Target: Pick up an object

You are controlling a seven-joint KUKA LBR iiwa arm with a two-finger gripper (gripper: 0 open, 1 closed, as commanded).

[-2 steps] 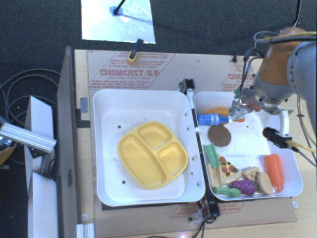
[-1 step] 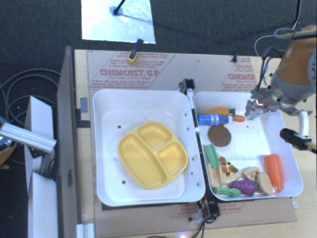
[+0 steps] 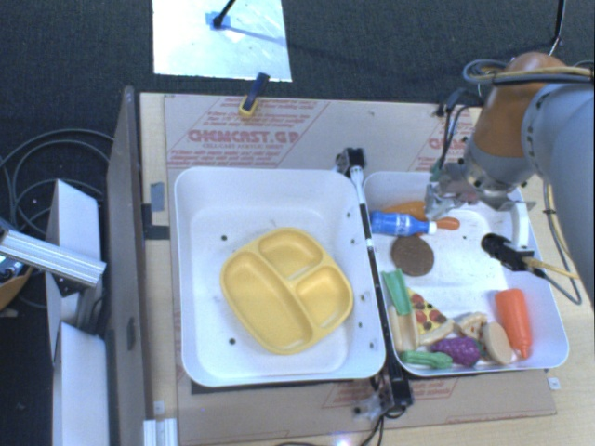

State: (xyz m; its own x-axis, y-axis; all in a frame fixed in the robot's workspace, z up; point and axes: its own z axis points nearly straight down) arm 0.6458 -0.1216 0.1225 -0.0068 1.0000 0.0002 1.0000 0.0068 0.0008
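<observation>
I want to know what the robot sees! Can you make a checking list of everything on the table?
Surface: two white bins side by side, left bin and right bin, on a cardboard-covered bench.
Job's things: in the right bin, blue bottle, brown disc, carrot, pizza slice, purple toy, green pieces.
Clutter: yellow divided tray in the left bin.
Grippers: gripper low over the right bin's far end, beside the bottle.
Cables: black loops left of the bench; wires by the arm.
Surroundings: dark carpet, a shiny sheet beyond the bench.
</observation>
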